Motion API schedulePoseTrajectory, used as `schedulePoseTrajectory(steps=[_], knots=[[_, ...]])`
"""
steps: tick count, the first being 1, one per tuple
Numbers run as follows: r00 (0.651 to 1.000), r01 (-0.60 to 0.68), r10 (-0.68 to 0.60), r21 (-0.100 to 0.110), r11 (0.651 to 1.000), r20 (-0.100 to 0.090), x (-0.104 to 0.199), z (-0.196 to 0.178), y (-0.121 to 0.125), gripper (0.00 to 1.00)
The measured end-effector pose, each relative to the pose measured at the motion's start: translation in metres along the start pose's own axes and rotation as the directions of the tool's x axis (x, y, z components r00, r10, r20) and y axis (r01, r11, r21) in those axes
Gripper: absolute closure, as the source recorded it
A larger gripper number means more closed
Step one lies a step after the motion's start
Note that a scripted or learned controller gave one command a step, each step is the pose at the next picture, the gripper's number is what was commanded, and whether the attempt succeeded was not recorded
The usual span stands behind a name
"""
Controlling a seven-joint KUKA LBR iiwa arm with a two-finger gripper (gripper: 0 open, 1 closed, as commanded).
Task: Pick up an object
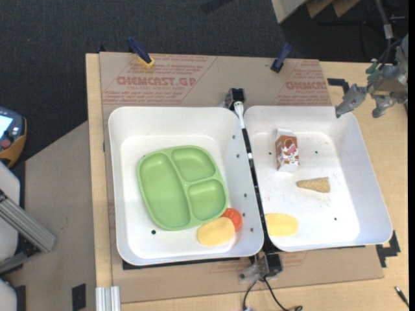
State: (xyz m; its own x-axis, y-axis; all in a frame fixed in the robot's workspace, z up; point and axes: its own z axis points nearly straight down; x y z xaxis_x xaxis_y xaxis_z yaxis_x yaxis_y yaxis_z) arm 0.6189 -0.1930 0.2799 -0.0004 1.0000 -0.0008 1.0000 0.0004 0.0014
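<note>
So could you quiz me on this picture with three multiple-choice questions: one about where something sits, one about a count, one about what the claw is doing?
1. Where does the green divided plate lie?
A. left bin
B. right bin
C. on the cardboard

2. How many loose things lie in the right bin?
A. one
B. three
C. five

3. What state is the gripper in?
A. clamped on the carton
B. down inside the left bin
C. open, holding nothing, at the right bin's far right corner

Answers:
1. A, the plate fills the left bin.
2. B, a small carton, a tan wedge and a yellow piece.
3. C, its fingers stand apart over the bin's corner, with nothing between them.
</note>
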Motion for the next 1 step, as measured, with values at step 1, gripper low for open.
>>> schedulePoseTrajectory(steps=[1], knots=[[1.000, -0.003, 0.003, 0.016, 1.000, -0.004, -0.0315, 0.1570, -0.0082, 0.00]])
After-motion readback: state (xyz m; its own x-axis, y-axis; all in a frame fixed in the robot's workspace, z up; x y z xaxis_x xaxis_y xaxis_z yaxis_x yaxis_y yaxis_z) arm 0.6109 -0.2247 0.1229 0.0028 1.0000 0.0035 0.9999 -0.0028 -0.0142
